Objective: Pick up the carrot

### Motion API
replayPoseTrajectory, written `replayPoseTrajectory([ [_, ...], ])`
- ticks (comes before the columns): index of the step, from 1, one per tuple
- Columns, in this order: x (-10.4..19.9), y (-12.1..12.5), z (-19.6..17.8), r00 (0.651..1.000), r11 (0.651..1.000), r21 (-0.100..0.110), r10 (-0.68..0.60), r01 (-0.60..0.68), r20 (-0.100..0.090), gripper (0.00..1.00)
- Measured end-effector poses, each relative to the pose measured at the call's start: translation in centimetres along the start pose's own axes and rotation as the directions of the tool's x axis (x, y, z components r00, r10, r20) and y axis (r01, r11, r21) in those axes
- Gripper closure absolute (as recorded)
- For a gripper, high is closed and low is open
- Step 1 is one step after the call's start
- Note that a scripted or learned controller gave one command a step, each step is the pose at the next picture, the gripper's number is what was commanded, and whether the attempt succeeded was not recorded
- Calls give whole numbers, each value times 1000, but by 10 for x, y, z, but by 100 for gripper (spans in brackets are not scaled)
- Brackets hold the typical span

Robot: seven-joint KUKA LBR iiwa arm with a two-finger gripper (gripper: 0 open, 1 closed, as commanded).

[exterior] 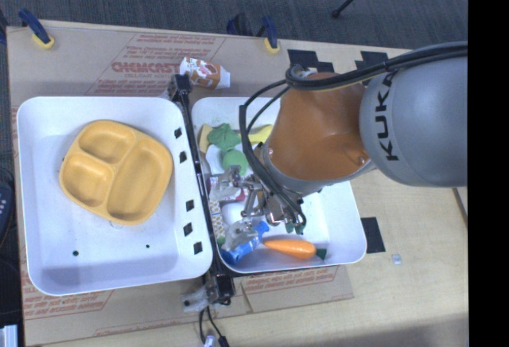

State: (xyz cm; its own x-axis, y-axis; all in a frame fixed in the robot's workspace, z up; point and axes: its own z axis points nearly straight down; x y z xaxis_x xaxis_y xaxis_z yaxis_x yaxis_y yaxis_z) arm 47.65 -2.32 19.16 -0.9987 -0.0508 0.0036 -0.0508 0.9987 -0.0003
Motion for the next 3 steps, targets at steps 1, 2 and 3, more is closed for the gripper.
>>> replayPoseTrajectory([
  [1,-4,28,0,973,973,1,-230,230,3,0],
  [2,-44,-27,0,925,925,2,-380,380,4,0],
  [3,-14,1,0,909,909,0,-416,416,2,0],
])
